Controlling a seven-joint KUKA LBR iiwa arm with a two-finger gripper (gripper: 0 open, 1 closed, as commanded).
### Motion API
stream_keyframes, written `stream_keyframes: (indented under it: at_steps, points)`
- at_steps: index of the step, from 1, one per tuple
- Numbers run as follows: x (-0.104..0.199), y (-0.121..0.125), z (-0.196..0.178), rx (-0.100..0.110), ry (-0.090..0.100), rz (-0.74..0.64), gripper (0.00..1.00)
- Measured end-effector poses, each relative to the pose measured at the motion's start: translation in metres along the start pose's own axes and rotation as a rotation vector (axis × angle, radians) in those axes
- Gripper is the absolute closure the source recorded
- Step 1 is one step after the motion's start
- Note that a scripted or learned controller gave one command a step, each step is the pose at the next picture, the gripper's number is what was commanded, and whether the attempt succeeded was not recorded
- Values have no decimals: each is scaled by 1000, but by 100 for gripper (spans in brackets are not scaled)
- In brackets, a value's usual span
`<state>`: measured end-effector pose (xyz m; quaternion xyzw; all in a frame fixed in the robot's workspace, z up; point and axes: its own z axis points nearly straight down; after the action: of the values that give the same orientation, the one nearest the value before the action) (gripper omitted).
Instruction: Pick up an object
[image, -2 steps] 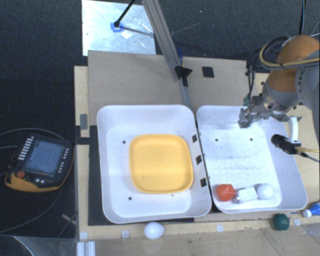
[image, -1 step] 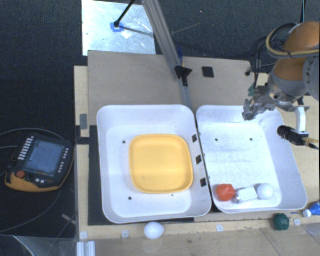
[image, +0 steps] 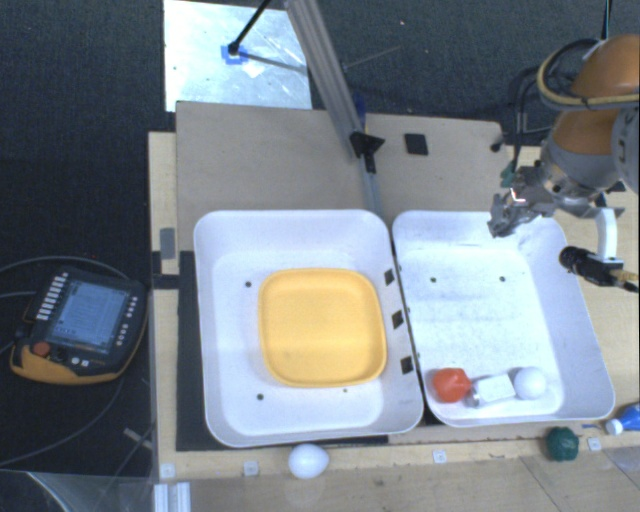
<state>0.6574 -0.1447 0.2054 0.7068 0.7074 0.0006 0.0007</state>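
Along the near wall of the right bin (image: 500, 300) lie a small red object (image: 449, 384), a white block (image: 493, 389) and a white ball (image: 530, 382), close together. A yellow square plate (image: 322, 326) fills the middle of the left bin (image: 225, 300). My gripper (image: 508, 213) hangs over the far right corner of the right bin, well away from the three objects, with nothing seen in it.
A white egg-shaped object (image: 308, 461) lies on the bench in front of the left bin. A dark green ball (image: 561, 443) and a blue-tipped item (image: 622, 423) sit off the right bin's near corner. A teach pendant (image: 78, 322) rests at the left.
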Motion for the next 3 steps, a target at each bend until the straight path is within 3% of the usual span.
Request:
stream_keyframes:
  at_steps: [3]
  points:
    - [157,-9,-18,1,2,-3,100]
